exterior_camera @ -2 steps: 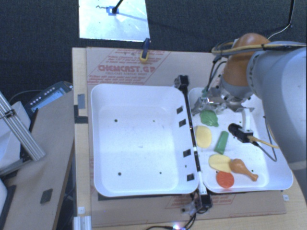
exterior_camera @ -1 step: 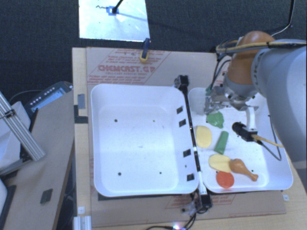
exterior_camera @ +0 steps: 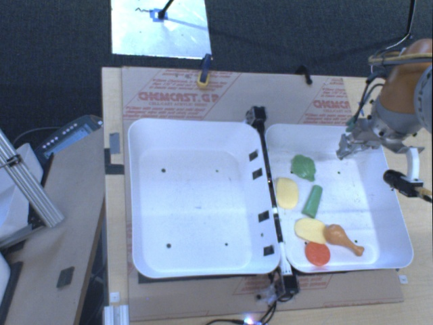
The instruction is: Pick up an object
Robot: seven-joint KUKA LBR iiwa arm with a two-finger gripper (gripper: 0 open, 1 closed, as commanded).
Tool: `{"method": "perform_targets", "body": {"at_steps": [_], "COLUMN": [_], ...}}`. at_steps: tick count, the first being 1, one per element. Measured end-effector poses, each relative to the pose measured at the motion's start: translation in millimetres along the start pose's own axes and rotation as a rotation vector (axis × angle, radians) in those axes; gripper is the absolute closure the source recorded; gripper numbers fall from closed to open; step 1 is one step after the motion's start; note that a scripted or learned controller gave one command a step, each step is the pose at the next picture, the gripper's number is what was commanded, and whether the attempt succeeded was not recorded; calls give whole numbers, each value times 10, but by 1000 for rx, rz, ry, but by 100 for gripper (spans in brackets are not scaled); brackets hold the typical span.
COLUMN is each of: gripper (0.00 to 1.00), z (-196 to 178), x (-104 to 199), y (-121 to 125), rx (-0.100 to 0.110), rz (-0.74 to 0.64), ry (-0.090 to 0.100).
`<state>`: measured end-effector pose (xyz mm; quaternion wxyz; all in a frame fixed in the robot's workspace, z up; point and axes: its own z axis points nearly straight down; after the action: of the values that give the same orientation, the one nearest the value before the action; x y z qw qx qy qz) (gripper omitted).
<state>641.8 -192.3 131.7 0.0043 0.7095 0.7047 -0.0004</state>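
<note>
**Pick not started: arm high over right bin, nothing lifted**

Left bin (exterior_camera: 196, 202) has bare floor. Right bin (exterior_camera: 379, 208) holds all candidates, clustered at its left side: green leafy piece (exterior_camera: 304, 166), pale yellow piece (exterior_camera: 287, 193), green cylinder (exterior_camera: 312, 201), yellow piece (exterior_camera: 310, 230), brown drumstick (exterior_camera: 343, 239), orange-red round piece (exterior_camera: 317, 253). All lie flat on the floor, untouched. Gripper (exterior_camera: 353, 145) sits near the bin's back-right, well apart from the cluster; can't tell its state. Approach, grasp and lift remain.

Right bin (exterior_camera: 399, 249), left half: green leafy toy (exterior_camera: 304, 166) farthest back, pale yellow piece (exterior_camera: 287, 193) beside tilted green cylinder (exterior_camera: 312, 201), then yellow piece (exterior_camera: 310, 231) touching brown drumstick (exterior_camera: 344, 239), red-orange tomato (exterior_camera: 317, 254) nearest front.
</note>
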Motion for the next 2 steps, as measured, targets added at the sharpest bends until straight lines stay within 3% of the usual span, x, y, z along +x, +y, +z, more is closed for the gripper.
{"method": "perform_targets", "body": {"at_steps": [1, 2], "gripper": [100, 100], "z": [-3037, -4118], "x": [160, 201], "y": [189, 292], "rx": [-16, -10], "rz": [-12, -14], "ry": [1, 2]}}
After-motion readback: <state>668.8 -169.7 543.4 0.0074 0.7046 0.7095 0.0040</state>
